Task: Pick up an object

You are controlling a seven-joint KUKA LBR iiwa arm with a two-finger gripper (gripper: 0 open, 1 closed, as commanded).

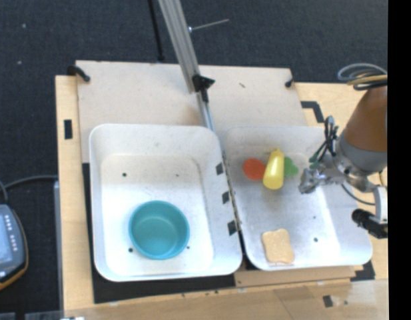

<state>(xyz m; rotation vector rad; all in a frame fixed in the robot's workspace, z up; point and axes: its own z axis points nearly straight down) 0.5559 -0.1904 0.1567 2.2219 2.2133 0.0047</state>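
In the right bin (325, 239) lie a yellow pepper-shaped toy (274, 169), a red-orange piece (254, 169) at its left and a small green piece (290, 168) at its right. A tan bread slice (278, 247) rests near the bin's front edge. My gripper (309, 181) hangs over the right part of this bin, a little to the right of the yellow toy, and nothing shows between its fingers.
A teal bowl (158, 229) sits in the left bin (112, 152) toward its front. A metal pole (182, 39) rises from behind the bins' divide. A handheld controller (5, 242) lies off the bench at the left.
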